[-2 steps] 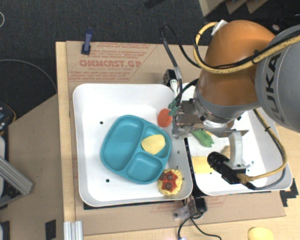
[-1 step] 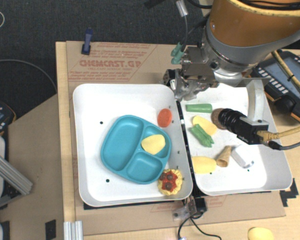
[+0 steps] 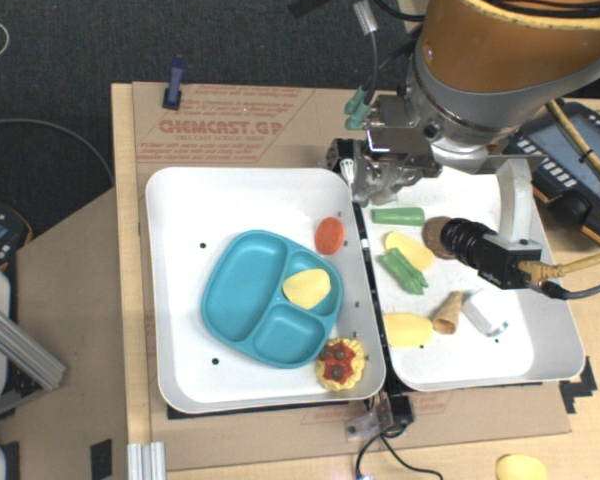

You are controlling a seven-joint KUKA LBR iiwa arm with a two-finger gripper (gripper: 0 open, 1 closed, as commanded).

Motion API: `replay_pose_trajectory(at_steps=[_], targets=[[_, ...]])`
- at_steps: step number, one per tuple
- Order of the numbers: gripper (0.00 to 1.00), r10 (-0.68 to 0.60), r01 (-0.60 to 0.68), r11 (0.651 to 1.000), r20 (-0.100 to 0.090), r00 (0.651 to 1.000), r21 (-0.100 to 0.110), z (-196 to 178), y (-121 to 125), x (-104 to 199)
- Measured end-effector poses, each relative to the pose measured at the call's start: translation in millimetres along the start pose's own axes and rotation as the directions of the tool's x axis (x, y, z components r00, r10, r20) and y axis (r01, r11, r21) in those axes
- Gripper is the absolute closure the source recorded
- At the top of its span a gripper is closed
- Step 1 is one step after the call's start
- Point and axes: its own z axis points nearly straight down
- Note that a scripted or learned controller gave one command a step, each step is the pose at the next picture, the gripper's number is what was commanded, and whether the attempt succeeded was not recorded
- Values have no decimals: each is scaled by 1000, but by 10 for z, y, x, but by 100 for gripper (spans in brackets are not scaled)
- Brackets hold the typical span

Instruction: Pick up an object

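Bench: brown cardboard sheet point(image 3: 230, 128) printed in red, lying over dark carpet point(image 3: 100, 28); blue clip point(image 3: 174, 83) sitting on its far left edge. Two shallow white bins resting side by side on it, rims touching along the middle.

Gripper point(image 3: 378, 180) hanging over the far end of that shared rim, under the grey wrist and the orange band point(image 3: 520, 18). Fingers buried in cables and bracket hardware; spread or pressed together — cannot tell. Nothing seen between them.

Left bin point(image 3: 180, 268), down and to the left of the gripper:
- teal divided plate point(image 3: 255, 303) lying flat, well below the gripper
- pale yellow lemon-like piece point(image 3: 306, 287) sitting in the plate's right compartment
- orange-red round piece point(image 3: 329, 235) lying just below the gripper, near the shared rim, off the plate
- small tart-like toy with red berries point(image 3: 342, 362) resting at the near corner, far from the gripper

Right bin point(image 3: 540, 358), down and to the right of the gripper:
- green stick point(image 3: 397, 215) lying just below the gripper, nearest of all
- yellow corn cob with green husk point(image 3: 407, 258) lying below that
- yellow wedge point(image 3: 408, 329) and tan cone point(image 3: 448, 312) lying farther toward the near rim
- brown round piece point(image 3: 437, 236), partly hidden by a black cylindrical unit point(image 3: 485, 250) with cable

Yellow object point(image 3: 520, 467) lying off the cardboard, at the near right.
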Motion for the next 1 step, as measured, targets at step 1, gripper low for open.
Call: replay_pose_trajectory(at_steps=[1], targets=[[100, -8, 8, 1000, -7, 1000, -8, -946, -74, 789]])
